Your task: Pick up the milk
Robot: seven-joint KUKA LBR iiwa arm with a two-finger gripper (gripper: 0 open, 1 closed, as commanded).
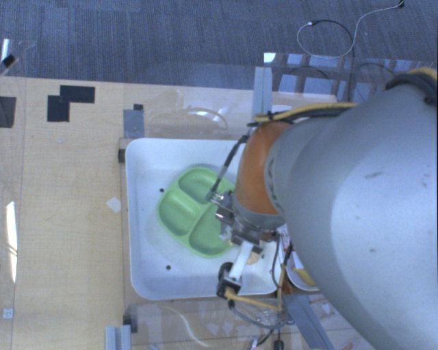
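arm (356,205): grey, with an orange band (252,179) above the wrist, reaching in from the right over the left bin's (145,171) right side.
gripper (236,229): below the orange band, above the green plate's (183,205) right edge; open or closed cannot be told.
milk: place cannot be told; the arm covers the scene's right half.
green plate: divided, flat in the left bin's middle.
bench (61,205): pale wood.

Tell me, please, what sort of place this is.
Probably a robotics lab or test cell: a grey industrial arm reaches over a white bin holding a green divided plate, on a pale wooden bench, with loose cable on the carpet behind.
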